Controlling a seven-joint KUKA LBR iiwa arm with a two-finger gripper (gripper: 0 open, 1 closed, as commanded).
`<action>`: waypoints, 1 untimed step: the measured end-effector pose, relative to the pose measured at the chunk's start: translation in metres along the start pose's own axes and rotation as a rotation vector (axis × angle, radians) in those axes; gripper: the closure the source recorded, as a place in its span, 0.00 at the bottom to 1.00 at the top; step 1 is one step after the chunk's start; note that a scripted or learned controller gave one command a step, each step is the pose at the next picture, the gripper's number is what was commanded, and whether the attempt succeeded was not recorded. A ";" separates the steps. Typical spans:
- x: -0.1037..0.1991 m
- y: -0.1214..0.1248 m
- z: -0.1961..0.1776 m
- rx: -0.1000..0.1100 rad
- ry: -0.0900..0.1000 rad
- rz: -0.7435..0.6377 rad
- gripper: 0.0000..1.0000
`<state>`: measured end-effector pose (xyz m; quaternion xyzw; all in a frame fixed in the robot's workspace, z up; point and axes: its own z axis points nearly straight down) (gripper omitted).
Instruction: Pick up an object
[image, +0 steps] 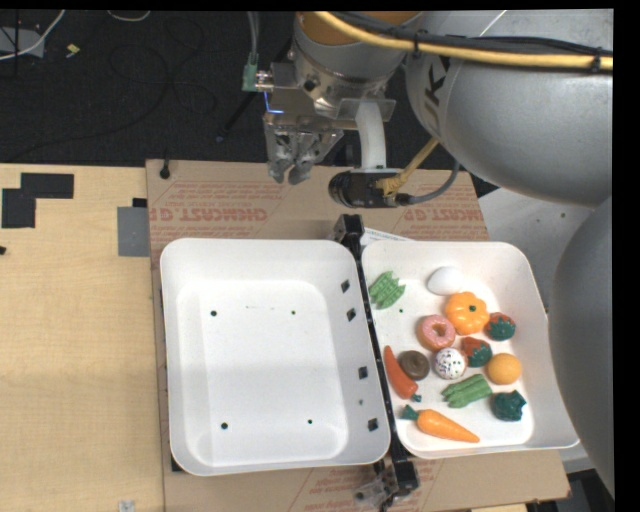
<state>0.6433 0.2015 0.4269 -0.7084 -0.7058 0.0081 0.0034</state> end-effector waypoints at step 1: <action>0.043 -0.001 -0.105 -0.021 0.009 -0.008 1.00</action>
